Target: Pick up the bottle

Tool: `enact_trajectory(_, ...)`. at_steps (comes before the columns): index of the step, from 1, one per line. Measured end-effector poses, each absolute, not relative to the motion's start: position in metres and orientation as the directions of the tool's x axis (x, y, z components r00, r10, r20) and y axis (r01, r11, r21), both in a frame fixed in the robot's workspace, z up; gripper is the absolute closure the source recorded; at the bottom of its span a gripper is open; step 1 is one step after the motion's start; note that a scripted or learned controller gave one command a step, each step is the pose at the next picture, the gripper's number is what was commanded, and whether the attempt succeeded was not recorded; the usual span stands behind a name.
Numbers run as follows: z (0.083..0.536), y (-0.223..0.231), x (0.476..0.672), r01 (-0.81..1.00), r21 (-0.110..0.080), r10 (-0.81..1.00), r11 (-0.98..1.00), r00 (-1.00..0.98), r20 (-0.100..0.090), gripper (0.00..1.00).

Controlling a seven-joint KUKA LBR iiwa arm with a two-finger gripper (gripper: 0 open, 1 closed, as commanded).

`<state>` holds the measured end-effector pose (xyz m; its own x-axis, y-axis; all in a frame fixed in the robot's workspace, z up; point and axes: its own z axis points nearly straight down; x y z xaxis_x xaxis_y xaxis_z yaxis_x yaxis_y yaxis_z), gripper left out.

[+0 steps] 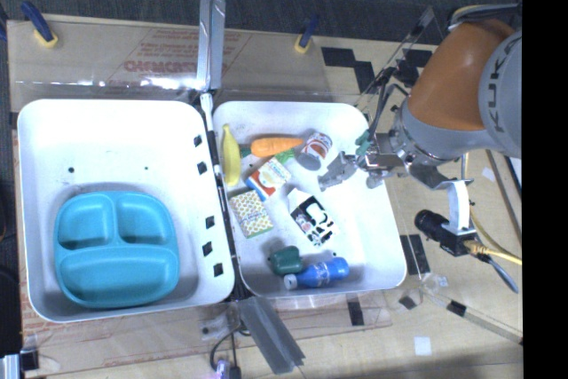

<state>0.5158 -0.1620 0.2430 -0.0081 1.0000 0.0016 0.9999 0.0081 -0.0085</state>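
The blue bottle (321, 272) lies on its side near the front wall of the right bin (377, 231), its white cap pointing left. A dark green object (286, 259) touches it on its upper left. My gripper (337, 169) hangs over the right bin's upper right part, just right of a small can (313, 150) and well behind the bottle. Nothing shows in its grasp. The grey arm with its orange band (461, 75) comes in from the right.
The right bin also holds a banana (230, 155), a carrot (276, 144), a small red and white box (268, 177), a patterned packet (251, 212) and a black and white box (312, 220). A blue divided plate (115, 248) lies in the left bin (106, 124).
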Motion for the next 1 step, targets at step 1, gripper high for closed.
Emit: enact_trajectory(1, 0.1324, -0.1332, 0.4761, 0.934, -0.007, 0.934, 0.357, -0.357, 0.005, 0.0)
